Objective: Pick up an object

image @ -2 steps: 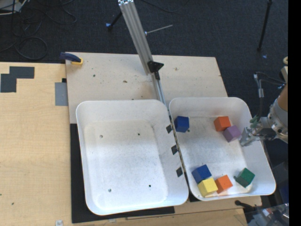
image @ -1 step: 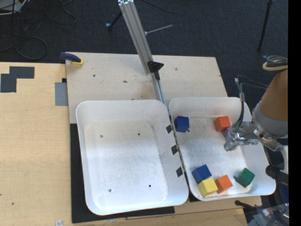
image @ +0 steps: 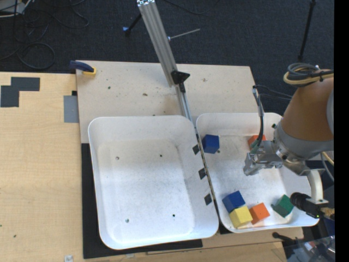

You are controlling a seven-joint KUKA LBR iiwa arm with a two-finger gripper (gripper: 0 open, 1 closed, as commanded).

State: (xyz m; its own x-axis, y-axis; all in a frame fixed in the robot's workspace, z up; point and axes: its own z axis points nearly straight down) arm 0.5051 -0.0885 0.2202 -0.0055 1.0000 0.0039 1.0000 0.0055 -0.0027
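In the right bin (image: 229, 127) lie several blocks. A blue cube (image: 210, 143) sits near the divider at the upper left. At the front, a second blue cube (image: 234, 200), a yellow cube (image: 240, 216) and an orange cube (image: 260, 212) huddle together, with a green block (image: 283, 206) to their right. A red-orange block (image: 254, 141) peeks out from behind the arm. My gripper (image: 255, 164) hangs over the bin's middle right, just below that red-orange block.
The left bin (image: 109, 146) sits beside the right one, with black clips (image: 200, 173) along the divider. A slanted aluminium bar (image: 161, 42) rises from the back of the bench. Cables trail on the dark floor behind.
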